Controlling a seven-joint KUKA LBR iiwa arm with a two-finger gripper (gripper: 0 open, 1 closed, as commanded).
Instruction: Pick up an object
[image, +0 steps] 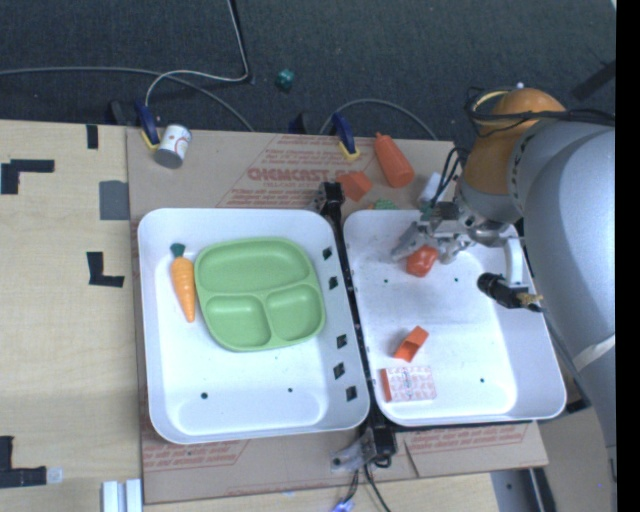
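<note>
Hand (432, 247) over red obj (421, 262), rt bin (530, 390)

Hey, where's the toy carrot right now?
The carrot lies in the left bin, along its left wall, right beside the green divided plate, with its leafy end pointing to the bin's far edge.

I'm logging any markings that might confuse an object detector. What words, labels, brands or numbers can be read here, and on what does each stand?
"CHEMCAST": red print on the brown cardboard sheet under the bins, above the left bin; the smaller line beneath it is too blurred to read.
Red-patterned packet in the right bin: print too small to read.
Small white can on the cardboard: label unreadable.
</note>
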